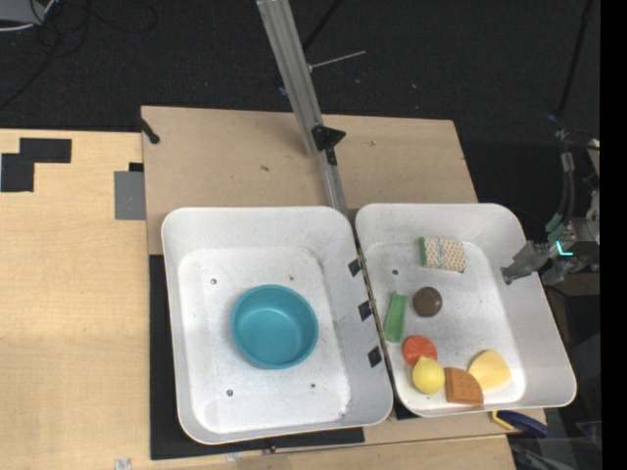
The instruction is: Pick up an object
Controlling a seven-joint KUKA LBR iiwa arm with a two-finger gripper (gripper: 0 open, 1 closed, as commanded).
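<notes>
The gripper sat at the right rim of the right bin, just outside its wall, and from this slant nobody could tell how wide it stood or whether it had anything in it; nothing was seen between its tips.

All the candidates were waiting in that right bin. A speckled sponge block lay toward the back, nearest the tool and apart from the rest. That looked the easy pick: probably light, soft, with flat sides that would give under a pinch across its short width. Just in front sat a brown ball, and beside it, along the left wall, a green stick (slim, likely stiff, best taken across its middle).

Down at the front things got crowded. A red piece, a yellow ball, an orange wedge and a yellow lump were packed close, some touching. They looked like smooth toy food, light but likely slippery, and round shapes tend to squirt out of two fingers.

Over in the left bin a teal bowl sat upright; a rim grasp would suit it.
</notes>
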